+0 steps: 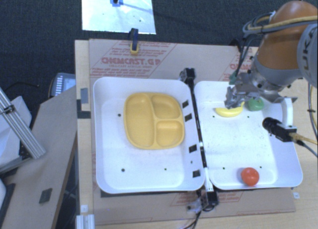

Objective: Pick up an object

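A yellow banana (228, 112) lies in the right bin (233, 146) near its far side. Just right of it sits a small green object (255, 105), partly hidden by the arm. A red-orange tomato (250, 176) rests near the bin's front right corner. My gripper (232, 102) hangs directly over the banana's right end, its tips down at the fruit. Whether the tips grip the banana cannot be made out.
The left bin (107, 138) holds a yellow divided plate (153, 119). A black divider with clips (193, 123) runs between the two bins. The arm's orange and grey body (285, 44) looms over the right bin's far right corner.
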Action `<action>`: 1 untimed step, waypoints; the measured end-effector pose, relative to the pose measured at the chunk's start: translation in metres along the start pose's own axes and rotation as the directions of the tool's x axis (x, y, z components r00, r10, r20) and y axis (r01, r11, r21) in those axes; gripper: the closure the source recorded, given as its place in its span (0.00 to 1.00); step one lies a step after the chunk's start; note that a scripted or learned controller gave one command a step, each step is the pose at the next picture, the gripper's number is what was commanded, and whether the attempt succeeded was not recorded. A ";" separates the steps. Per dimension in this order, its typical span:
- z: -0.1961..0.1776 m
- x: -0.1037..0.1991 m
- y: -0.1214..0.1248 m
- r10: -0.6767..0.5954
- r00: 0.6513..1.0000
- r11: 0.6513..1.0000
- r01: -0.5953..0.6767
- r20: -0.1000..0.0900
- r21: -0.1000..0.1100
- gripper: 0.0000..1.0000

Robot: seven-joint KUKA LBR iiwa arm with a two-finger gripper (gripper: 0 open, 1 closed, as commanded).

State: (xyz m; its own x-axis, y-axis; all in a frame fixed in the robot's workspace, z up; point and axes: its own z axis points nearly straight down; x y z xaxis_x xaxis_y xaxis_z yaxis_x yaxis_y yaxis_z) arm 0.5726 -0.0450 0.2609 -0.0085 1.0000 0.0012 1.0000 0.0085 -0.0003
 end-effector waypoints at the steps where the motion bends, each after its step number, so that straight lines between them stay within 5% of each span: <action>1: 0.000 0.044 -0.012 -0.001 1.000 1.000 0.001 0.000 -0.001 1.00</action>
State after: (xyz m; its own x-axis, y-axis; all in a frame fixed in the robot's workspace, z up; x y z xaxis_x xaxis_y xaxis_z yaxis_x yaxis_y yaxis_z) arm 0.5606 -0.0011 0.2611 -0.0093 1.0000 0.0016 1.0000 0.0093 0.0008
